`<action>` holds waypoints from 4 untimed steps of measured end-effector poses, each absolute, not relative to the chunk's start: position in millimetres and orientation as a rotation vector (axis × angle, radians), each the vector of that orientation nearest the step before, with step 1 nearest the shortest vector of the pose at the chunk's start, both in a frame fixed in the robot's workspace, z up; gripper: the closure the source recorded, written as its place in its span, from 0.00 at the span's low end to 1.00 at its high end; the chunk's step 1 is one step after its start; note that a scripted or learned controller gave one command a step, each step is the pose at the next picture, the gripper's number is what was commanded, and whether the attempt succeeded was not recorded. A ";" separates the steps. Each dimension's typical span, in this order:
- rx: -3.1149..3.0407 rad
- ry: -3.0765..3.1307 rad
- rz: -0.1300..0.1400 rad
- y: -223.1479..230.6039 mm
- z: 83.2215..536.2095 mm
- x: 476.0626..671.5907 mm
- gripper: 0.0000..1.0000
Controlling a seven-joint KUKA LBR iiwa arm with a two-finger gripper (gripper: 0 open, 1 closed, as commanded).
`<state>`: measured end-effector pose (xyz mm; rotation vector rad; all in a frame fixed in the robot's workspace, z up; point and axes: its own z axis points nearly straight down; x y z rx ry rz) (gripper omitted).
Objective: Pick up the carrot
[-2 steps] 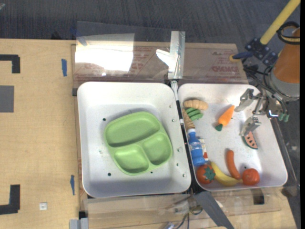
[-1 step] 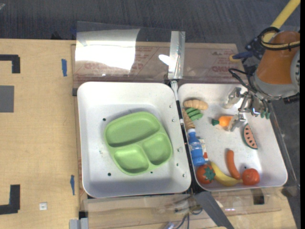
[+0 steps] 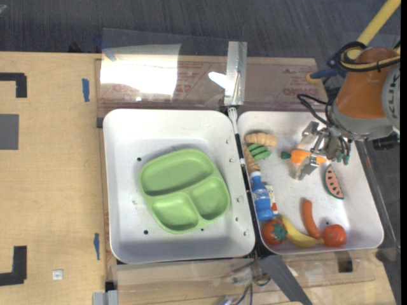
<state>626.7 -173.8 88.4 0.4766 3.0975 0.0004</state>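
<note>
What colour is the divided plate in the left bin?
Light green; the divided plate shows clearly in the camera view.

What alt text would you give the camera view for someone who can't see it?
The gripper hangs low over the carrot in the right bin, among toy foods: a watermelon slice, a banana and tomatoes. The left bin holds a green divided plate.

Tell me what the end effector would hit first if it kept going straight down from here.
Probably the carrot: the end effector hangs right over its orange body in the right bin. Depth is unclear, so it may already be touching.
</note>
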 end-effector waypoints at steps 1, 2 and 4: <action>0.721 3.049 0.002 -183.7 88.8 601.7 0.00; 0.973 2.979 0.002 -203.7 88.8 580.2 0.00; 1.352 2.825 0.006 -157.3 89.0 595.0 0.00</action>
